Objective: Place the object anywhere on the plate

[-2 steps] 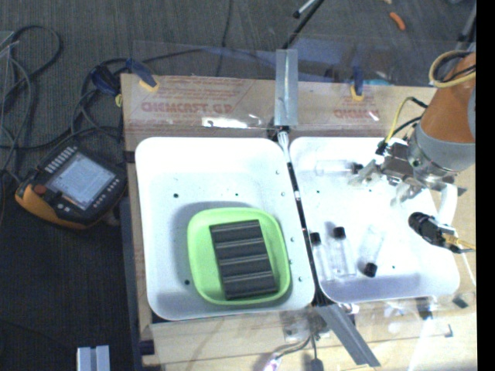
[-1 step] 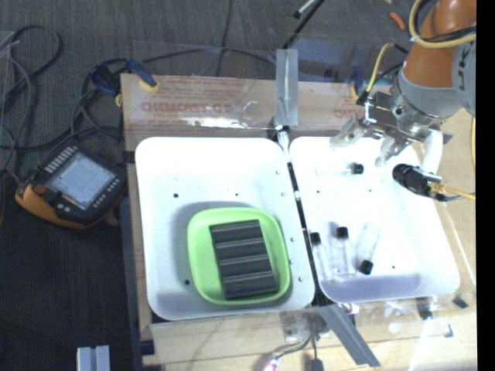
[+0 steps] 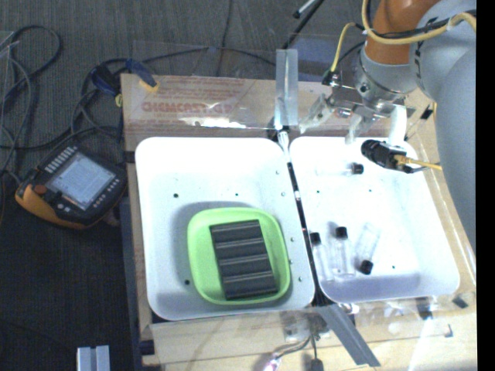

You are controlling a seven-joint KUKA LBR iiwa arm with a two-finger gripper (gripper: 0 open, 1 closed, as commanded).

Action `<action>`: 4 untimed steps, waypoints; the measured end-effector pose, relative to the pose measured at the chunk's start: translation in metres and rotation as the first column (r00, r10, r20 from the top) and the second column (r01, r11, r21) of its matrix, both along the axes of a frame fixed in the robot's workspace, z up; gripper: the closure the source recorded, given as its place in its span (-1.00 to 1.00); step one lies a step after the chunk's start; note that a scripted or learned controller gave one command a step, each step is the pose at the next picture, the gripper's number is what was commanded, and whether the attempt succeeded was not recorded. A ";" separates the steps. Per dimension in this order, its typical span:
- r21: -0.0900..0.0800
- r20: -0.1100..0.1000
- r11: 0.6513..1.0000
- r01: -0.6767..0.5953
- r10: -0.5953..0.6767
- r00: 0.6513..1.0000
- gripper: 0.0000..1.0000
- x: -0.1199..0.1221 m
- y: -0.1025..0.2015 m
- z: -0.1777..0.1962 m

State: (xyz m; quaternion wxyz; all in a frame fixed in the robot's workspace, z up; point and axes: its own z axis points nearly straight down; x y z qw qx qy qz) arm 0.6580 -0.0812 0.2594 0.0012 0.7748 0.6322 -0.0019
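The left bin (image 3: 155, 207) is smooth and white, and in it lies a green plate (image 3: 199, 238), square with round corners. A dark grey block (image 3: 244, 259) with ridges sits on the plate. In the right bin (image 3: 418, 230) lie two small clear bottles (image 3: 366, 247) with black caps, side by side near the front. The gripper (image 3: 357, 120) hangs over the back edge of that bin, well apart from the bottles. A black part (image 3: 383, 154) sticks out beside it.
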 end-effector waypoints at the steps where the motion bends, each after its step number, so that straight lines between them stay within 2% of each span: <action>1: 0.000 -0.001 0.999 0.054 -0.054 0.999 -1.00 -0.005 0.047 -0.024; 2: 0.001 -0.001 0.994 0.111 -0.111 0.994 -1.00 0.010 0.095 -0.077; 3: 0.002 0.000 0.998 0.064 -0.064 0.998 -1.00 0.010 0.175 -0.076; 4: 0.000 0.001 0.998 -0.065 0.065 0.998 -1.00 0.011 0.185 -0.049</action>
